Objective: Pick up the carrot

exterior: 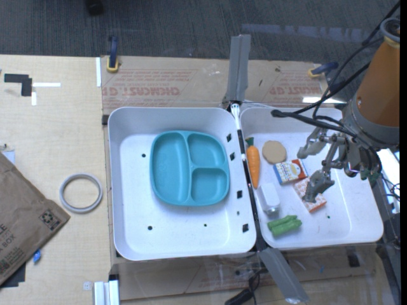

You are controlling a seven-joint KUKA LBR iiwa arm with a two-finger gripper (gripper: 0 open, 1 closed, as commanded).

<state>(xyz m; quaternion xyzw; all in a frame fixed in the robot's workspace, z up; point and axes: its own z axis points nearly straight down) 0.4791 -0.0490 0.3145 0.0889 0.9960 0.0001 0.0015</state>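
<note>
Over the right bin (365,230) we see the hand (321,182) hanging from the grey arm (381,94), low above a red-and-white packet (313,196) — its fingers overlap the packet, and we cannot tell if they are apart or together, or if anything sits between them. We find the carrot (254,164) lying in the right bin against its left wall, green top pointing away from us, well apart from the hand. Near it we note a tan disc (275,151), a small carton (289,171), a clear bottle (269,199) and a green pod (283,225). We see a teal divided plate (189,168) in the left bin (127,234) — and a tape ring (81,192) on the counter (51,132) beside brown cardboard (25,221).
</note>
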